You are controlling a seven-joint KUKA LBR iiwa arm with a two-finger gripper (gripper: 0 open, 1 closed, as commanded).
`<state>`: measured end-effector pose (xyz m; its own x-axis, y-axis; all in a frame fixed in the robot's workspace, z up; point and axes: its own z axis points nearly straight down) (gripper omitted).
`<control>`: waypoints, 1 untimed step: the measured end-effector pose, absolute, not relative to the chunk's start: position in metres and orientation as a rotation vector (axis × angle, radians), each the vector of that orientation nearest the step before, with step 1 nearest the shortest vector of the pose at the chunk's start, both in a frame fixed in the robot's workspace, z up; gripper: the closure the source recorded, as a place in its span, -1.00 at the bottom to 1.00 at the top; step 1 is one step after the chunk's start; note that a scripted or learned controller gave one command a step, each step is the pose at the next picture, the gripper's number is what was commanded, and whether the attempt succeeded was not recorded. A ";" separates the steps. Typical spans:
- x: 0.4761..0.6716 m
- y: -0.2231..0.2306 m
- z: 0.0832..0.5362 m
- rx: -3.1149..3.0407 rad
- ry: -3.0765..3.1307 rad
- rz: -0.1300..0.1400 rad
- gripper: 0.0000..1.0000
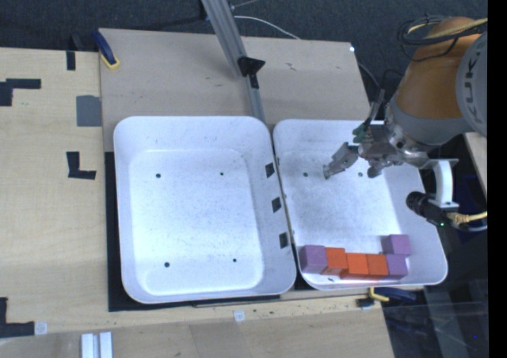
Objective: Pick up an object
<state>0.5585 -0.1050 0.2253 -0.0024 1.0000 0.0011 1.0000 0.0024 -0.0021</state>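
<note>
A row of small blocks lies along the front wall of the right bin (pixel 341 206): a purple block (pixel 314 257) at the left end, orange blocks (pixel 358 264) in the middle, and two more purple blocks (pixel 397 253) stacked at the right end. My gripper (pixel 352 169) hangs over the far half of that bin, well behind the blocks and apart from them. Its fingers (pixel 336 165) are spread open with nothing between them.
The left bin (pixel 198 214) sits beside the right one, their rims touching. A slanted metal pole (pixel 226 24) rises behind the bins. The arm's grey and orange body (pixel 436 87) overhangs the right bin's far right corner.
</note>
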 end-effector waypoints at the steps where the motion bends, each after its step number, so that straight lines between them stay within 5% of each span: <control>1: 0.555 -0.144 0.250 -2.223 -2.222 0.000 -1.00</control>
